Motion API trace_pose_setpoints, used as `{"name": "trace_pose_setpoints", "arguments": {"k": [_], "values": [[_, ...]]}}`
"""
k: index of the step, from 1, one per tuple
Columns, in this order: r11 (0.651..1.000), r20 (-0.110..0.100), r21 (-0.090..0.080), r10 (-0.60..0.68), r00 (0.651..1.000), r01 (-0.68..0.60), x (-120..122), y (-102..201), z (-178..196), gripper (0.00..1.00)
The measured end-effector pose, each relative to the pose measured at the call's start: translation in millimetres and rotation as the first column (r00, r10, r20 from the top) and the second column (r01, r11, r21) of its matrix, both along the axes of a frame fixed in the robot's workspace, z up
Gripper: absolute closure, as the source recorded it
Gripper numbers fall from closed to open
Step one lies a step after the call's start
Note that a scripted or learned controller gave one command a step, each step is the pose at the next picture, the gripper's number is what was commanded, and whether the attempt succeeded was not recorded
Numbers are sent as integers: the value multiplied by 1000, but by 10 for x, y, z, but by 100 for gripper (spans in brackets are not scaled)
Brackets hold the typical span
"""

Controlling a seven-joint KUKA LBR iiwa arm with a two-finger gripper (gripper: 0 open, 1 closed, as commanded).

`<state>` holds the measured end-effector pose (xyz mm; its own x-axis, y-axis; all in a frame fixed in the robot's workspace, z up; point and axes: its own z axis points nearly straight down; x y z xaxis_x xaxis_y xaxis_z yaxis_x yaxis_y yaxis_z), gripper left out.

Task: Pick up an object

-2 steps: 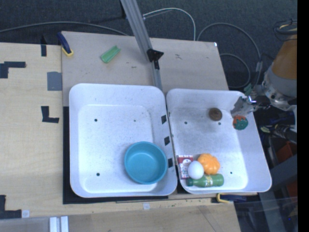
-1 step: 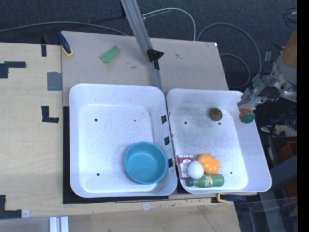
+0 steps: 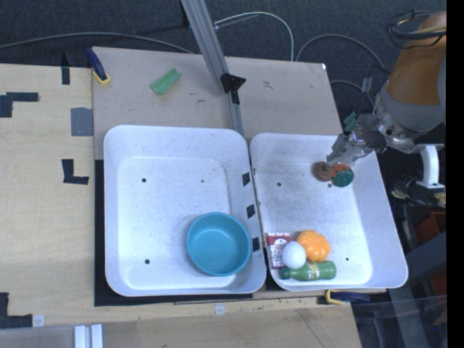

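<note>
My gripper (image 3: 339,167) hangs over the far right part of the right bin (image 3: 377,216), reaching in from the right. A small teal and orange object (image 3: 342,175) sits at its fingertips and looks pinched between them, a little above the bin floor. A dark round shadow (image 3: 321,170) lies just left of it. In the near part of the same bin lie an orange fruit (image 3: 315,245), a white ball (image 3: 293,255), a green bottle (image 3: 312,271) and a red and white carton (image 3: 276,246).
The left bin (image 3: 130,194) holds a blue bowl (image 3: 217,243) near its front right corner. A slanted metal pole (image 3: 206,38) stands behind the bins. On the bench behind lie a green piece (image 3: 165,81) and a blue and yellow clamp (image 3: 98,67).
</note>
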<state>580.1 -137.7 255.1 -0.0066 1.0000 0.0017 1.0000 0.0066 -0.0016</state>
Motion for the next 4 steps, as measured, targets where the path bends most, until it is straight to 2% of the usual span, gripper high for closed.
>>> {"name": "trace_pose_setpoints", "arguments": {"k": [1,2,4], "values": [[1000,0,0,0,1000,0,14,497,22,100],[1000,-2,0,1,1000,-1,-115,1109,-81,100],[1000,-3,-1,0,1000,0,-244,2088,-314,100]]}}
